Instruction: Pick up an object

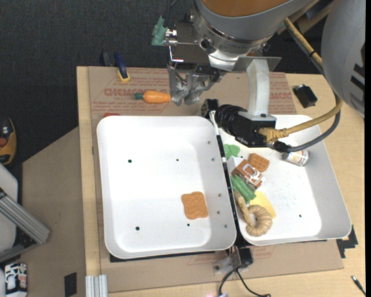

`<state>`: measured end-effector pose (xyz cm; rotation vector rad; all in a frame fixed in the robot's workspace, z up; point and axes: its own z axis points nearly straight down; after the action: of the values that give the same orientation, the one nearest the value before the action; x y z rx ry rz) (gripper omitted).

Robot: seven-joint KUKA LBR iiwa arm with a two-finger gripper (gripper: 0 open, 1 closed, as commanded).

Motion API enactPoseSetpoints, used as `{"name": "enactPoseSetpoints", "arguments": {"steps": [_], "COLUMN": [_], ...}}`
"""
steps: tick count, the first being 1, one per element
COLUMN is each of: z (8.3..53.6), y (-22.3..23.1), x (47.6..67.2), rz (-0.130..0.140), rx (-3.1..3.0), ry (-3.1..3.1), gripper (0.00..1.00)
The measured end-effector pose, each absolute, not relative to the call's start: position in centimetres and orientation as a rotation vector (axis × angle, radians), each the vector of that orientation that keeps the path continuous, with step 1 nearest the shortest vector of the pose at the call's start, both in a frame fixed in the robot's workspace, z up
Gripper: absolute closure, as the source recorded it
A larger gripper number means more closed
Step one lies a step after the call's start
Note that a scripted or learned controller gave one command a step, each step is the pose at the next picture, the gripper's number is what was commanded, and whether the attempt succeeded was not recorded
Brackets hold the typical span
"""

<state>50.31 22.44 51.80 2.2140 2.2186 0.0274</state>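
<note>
The big grey KUKA arm with the orange band (243, 7) comes in from the top right and hangs over the back edge of the left shallow white bin (116, 174), so mostly you're looking at the top of its wrist. The metal two-finger gripper (186, 93) points down just beyond that bin's far rim, near its back right corner. Can't really tell how the gripper is set, too cluttered there. A tan hose and a black cable housing trail off the wrist toward the right of that bin.
</note>
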Motion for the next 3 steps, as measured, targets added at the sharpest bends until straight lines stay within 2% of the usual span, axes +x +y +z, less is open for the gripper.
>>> {"name": "enactPoseSetpoints", "arguments": {"steps": [1, 2, 3], "z": [34.6, 45.4, 45.9], "y": [22.4, 22.4, 22.5], "x": [48.0, 48.0, 47.9], "rz": [-0.028, 0.020, 0.005], "rx": [2.228, 2.217, 2.217], "ry": [2.225, 2.221, 2.224], "gripper": [1.00, 1.00, 1.00]}}
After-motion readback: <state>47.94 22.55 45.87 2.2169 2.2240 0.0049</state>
